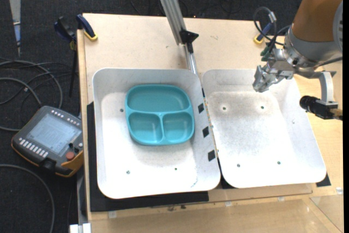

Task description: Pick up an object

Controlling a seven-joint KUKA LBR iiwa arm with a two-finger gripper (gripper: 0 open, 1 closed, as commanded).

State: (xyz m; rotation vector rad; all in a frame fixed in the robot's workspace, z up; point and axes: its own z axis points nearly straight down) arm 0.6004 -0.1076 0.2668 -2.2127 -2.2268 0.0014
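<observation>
The teal tray [160,114] in the left bin [109,172] looks light, stiff, slick – best pinched at its rim – while the gripper [262,83] hangs over the right bin [294,161], finger state unclear

Even, bright overhead light; the two shallow white plastic bins [262,133] look slightly washed out. Shadows soft and faint. Overall sharpness modest, grainy, dark floor [38,35] detail murky.

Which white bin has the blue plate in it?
The left bin. The teal divided plate lies in it, while the hand hangs over the right bin.
</observation>
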